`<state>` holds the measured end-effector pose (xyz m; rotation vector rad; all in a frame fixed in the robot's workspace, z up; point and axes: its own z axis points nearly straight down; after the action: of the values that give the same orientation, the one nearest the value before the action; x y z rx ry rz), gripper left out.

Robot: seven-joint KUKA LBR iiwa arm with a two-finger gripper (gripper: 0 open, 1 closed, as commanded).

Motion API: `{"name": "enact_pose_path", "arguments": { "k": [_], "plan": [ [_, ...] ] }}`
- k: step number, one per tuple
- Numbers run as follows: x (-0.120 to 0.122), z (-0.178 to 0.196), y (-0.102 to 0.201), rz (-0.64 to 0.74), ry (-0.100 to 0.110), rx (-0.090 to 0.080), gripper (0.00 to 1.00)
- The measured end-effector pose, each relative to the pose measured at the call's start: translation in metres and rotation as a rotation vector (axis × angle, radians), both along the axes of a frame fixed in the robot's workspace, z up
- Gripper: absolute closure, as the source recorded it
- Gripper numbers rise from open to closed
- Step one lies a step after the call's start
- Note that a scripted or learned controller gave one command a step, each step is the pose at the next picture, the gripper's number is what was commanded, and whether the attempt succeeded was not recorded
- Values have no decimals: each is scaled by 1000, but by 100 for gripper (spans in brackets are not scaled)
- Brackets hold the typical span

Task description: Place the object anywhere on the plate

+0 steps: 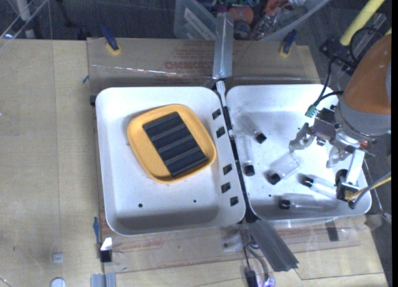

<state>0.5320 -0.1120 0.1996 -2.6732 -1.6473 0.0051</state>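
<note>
in the camera view, the left bin (115, 174) held a yellow plate (138, 135) with rounded corners, set a little askew near the bin's middle. a black ribbed block (175, 144) lay flat on the plate, inside its rim and turned the same slanted way as the plate, with yellow showing on all sides of it. nothing was touching the block.

the right bin (273, 110) held several small clear plastic pieces with black ends. one clear piece (287, 166) lay tilted near the bin's middle, a clear tube (320, 187) lay just right of it, and a long clear tube (306, 204) lay along the near wall. a small black cap (260, 136) sat apart from these, closer to the divider between the bins.

the gripper (326, 147) hung over the right half of the right bin, well apart from the plate and the block, with the grey and orange arm (370, 86) behind it. whether the gripper was open or closed could not be told from this angle, and nothing could be seen held in it.

beyond the bins, a clear tub (186, 5) of colourful items stood at the back of the wooden bench (43, 155).
</note>
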Motion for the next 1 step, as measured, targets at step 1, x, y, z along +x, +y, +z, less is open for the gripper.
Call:
{"name": "enact_pose_path", "arguments": {
  "k": [1],
  "plan": [
    [-11,37,31,110,-3,0,0]
  ]
}}
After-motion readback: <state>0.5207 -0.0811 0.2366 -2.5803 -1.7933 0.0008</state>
